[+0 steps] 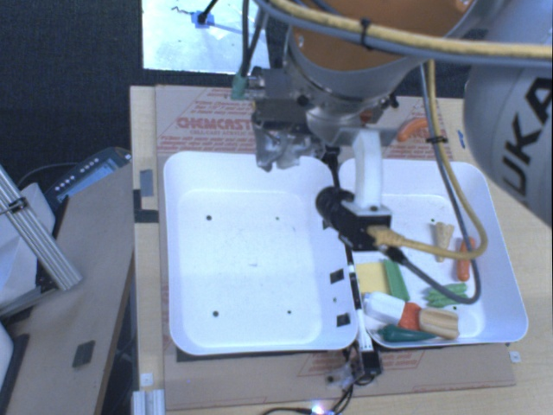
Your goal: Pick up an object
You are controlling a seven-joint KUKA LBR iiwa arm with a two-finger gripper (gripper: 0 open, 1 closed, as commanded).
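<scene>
White plastic made up both bins: the left bin (186, 258) lay bare, while the right bin (497, 258) carried the toy food, heaped toward its five o'clock corner. The gripper (281, 150) hung over the left bin's twelve o'clock rim, well apart from the pile; whether it was open or closed I could not tell, and nothing showed in its grasp. A likely target was the orange carrot-like piece (464, 260), lying at the right bin's three o'clock side with its long axis running roughly twelve to six. To pick it well, the arm would probably need to cross to the right bin and close across that axis, clear of the yellow cable (432, 247).
</scene>
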